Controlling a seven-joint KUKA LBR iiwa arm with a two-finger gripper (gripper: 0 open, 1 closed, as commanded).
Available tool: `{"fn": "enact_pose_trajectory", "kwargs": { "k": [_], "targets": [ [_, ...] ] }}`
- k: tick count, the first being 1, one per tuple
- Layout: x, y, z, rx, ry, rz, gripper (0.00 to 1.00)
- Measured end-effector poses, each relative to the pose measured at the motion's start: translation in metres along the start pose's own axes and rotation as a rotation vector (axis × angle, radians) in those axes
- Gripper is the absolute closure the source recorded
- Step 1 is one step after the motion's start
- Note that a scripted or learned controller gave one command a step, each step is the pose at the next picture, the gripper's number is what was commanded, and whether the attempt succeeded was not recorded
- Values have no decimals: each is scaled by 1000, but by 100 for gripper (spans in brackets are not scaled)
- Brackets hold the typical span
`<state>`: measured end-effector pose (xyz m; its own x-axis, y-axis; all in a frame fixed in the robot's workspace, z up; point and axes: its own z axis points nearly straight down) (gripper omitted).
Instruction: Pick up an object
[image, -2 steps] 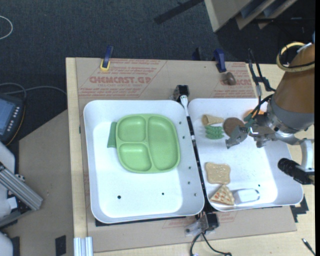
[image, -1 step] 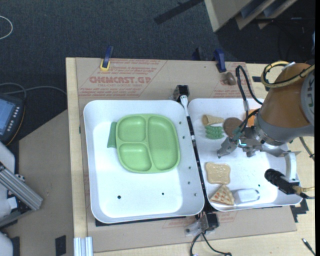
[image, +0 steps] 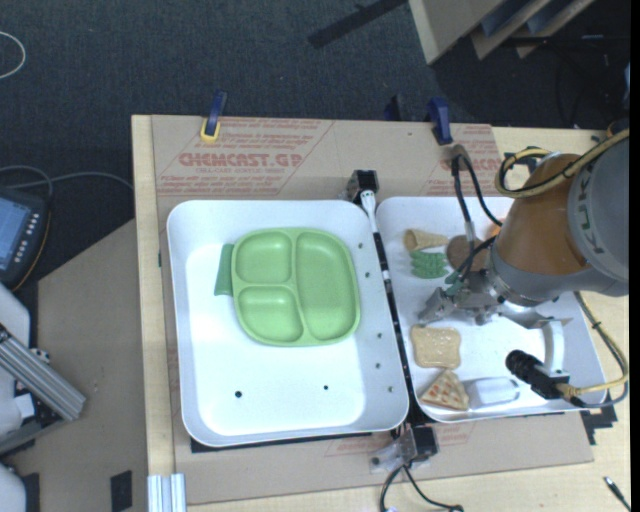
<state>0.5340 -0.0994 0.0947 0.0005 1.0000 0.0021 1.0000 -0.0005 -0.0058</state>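
Observation:
In the right bin (image: 580, 345) lie several small play-food items: a tan cone (image: 425, 239) at the far left corner, a green piece (image: 430, 264) just below it, a slice of toast (image: 437, 346) and a pizza wedge (image: 445, 391) near the front. My gripper (image: 447, 301) hangs low over the bin's left half, between the green piece and the toast. Nothing is seen held in it. A brown item (image: 459, 250) is partly hidden behind the wrist.
The left bin (image: 200, 360) holds a green divided plate (image: 296, 285), with a darker green flat piece (image: 222, 270) sticking out from under its left edge. A pale flat object (image: 492, 391) lies beside the pizza wedge. The divider between the bins (image: 385, 290) is close to my gripper's left.

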Motion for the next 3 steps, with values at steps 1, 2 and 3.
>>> {"fn": "enact_pose_trajectory", "kwargs": {
  "k": [1,2,3],
  "targets": [
    [0,1,9,-7,-2,0,0],
    [0,0,0,-6,-2,2,100],
    [-1,-3,-44,-11,-4,0,100]
  ]
}}
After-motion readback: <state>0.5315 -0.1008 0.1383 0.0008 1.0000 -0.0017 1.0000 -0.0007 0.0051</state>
